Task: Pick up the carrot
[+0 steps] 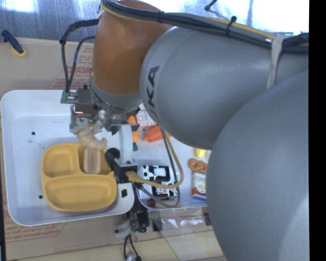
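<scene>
The carrot (152,134) is a small orange piece lying in the right bin, mostly hidden under the arm's wrist. My gripper (91,145) hangs over the left bin, just above the upper right compartment of a yellow divided plate (76,192). It is left of the carrot and apart from it. I see nothing orange at the gripper. The grey arm with its orange band (117,48) covers most of the right bin.
The left white bin (11,145) holds the yellow plate. In the right bin lie a black-and-white patterned item (155,173) and a snack packet (198,178). A blue and yellow clamp (13,42) sits on the bench at the top left.
</scene>
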Tool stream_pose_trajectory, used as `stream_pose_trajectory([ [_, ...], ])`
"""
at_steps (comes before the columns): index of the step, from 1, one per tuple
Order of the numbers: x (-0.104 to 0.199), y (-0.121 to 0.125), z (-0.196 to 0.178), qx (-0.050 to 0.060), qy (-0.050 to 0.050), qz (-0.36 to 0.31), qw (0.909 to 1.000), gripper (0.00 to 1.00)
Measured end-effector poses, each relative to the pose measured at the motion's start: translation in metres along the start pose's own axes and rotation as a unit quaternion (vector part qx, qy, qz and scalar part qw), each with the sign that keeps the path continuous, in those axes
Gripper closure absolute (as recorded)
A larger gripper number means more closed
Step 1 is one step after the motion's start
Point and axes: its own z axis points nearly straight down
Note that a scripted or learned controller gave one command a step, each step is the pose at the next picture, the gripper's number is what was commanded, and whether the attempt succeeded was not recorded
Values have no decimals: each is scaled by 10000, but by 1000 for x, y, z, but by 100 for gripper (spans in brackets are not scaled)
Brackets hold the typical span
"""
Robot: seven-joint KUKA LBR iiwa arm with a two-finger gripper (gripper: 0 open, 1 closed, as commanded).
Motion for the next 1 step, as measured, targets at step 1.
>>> stream_pose_trajectory([
  [1,-18,-11,50,49,-17,2162,9763,100],
])
